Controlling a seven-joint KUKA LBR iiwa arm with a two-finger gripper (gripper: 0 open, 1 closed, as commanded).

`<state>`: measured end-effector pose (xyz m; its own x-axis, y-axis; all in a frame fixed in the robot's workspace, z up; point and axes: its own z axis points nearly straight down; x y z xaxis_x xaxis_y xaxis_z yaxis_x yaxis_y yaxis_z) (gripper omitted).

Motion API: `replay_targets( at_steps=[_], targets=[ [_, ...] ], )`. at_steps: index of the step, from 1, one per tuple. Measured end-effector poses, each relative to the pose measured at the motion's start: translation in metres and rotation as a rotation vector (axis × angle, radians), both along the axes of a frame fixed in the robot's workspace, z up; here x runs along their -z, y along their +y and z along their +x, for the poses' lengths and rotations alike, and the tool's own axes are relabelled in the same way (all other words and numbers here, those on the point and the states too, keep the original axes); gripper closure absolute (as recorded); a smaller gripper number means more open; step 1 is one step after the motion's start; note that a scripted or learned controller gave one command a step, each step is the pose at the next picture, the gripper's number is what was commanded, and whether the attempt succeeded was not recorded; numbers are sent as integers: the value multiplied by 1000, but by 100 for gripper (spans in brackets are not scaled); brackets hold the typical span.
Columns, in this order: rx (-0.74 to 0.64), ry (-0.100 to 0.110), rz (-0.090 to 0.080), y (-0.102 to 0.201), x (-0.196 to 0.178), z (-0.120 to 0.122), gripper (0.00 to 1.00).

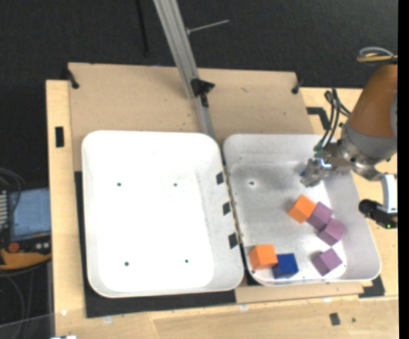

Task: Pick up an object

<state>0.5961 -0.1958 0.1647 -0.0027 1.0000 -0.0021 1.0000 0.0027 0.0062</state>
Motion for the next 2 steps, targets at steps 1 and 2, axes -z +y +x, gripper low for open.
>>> replay_targets(
  at_steps=[1,2],
  targets=[
    [0,-2,-1,-5,-65,1,100],
    [1,7,-1,-7,-50,1,100]
  ],
)
